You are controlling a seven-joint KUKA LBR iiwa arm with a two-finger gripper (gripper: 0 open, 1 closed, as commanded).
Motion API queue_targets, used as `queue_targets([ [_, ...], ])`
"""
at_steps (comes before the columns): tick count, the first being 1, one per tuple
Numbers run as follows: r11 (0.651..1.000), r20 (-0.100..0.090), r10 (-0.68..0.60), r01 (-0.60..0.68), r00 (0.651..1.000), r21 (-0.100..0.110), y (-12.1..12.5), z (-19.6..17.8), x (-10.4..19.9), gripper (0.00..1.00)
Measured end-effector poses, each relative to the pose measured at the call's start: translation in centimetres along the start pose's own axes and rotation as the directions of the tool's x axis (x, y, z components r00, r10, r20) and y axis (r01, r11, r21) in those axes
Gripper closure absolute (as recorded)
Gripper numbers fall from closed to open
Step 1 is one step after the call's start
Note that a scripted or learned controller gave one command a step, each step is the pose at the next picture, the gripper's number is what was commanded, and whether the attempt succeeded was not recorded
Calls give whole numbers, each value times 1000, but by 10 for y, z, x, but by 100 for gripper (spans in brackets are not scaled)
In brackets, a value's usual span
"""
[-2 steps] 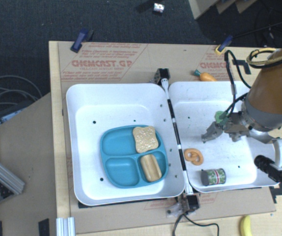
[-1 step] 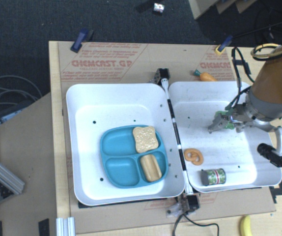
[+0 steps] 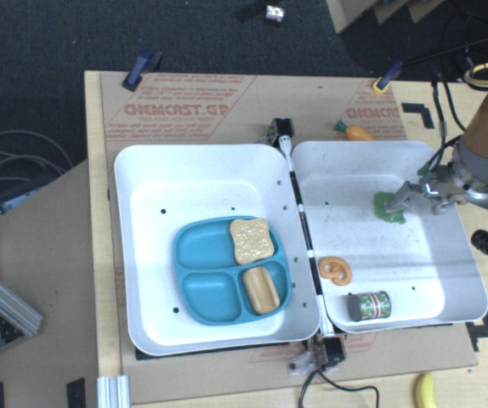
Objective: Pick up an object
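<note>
Bins sit side by side on the table [image 3: 99, 228], the left bin [image 3: 142, 185] and the right bin [image 3: 456, 262] meeting along a shared middle edge. The arm [image 3: 486, 143] reaches in from the right, over the right bin's far right rim, and its gripper [image 3: 416, 192] hangs low at the far side of that bin, just beside or touching a small green object [image 3: 390, 208]; whether the object lies between the fingers cannot be told, nor how wide the gripper stands. Bare white floor lies left of the green object toward the middle edge and in the centre of the bin. Nearer, an orange pretzel-shaped ring [image 3: 335, 270] lies close to the middle edge, and a small green-labelled can [image 3: 369, 305] lies on its side by the near rim, well apart from the gripper. In the left bin a blue divided plate [image 3: 197, 253] takes up the near middle, with a piece of toast [image 3: 252, 240] in its far right compartment and a bread roll [image 3: 260, 289] in its near right compartment; the bin's far half is bare. On the table beyond the right bin lies a small carrot-like toy [image 3: 356, 132], with clamps [image 3: 140, 70] at the far corners. Something yellow [image 3: 425, 392] shows at the table's near right edge.
</note>
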State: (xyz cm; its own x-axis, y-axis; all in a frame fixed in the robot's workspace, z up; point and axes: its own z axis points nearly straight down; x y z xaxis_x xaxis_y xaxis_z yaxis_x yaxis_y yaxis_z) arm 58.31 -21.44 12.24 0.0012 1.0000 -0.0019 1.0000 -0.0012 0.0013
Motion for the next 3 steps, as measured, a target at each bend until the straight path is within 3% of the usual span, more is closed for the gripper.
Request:
queue_targets([
  [1, 1000, -3, -3, 3, 1000, 2, 13, 38, 41, 0],
  [2, 1000, -2, -2, 2, 1000, -1, 46, 12, -6, 0],
  [3, 1000, -3, -2, 2, 1000, 2, 28, 38, 51, 0],
])
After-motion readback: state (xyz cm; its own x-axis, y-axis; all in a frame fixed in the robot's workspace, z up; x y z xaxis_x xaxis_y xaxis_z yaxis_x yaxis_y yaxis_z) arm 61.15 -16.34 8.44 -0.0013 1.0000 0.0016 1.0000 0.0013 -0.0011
